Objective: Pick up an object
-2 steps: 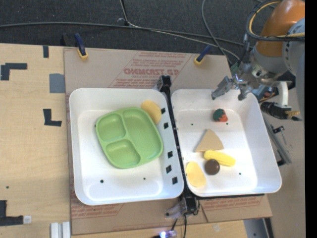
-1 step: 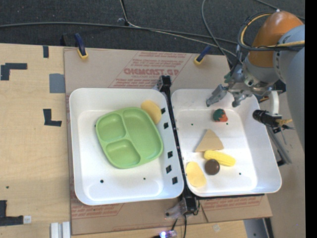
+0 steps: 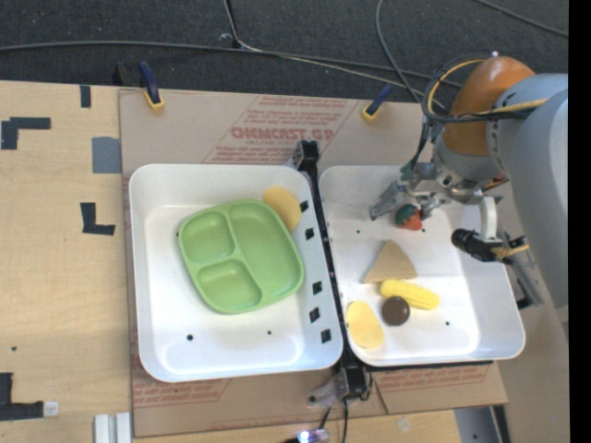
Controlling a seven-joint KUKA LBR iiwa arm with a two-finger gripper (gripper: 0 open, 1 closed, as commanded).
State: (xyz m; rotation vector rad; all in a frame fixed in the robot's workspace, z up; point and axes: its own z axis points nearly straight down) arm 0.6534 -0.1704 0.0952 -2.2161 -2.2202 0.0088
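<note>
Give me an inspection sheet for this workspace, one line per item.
Surface: wooden bench with a cardboard sheet under two white bins; left bin, right bin.
Job's things: right bin holds a tan wedge, a yellow corn-like piece, a dark round piece, a pale yellow oval and a small red and green piece under the pincer.
Clutter: green divided plate and a yellow piece in the left bin.
Grippers: pincer low over the right bin's far side; grasp not confirmed.
Cables: black cables across the dark floor beyond the bench.
Surroundings: blue-and-yellow clamps on the cardboard's far edge.
</note>
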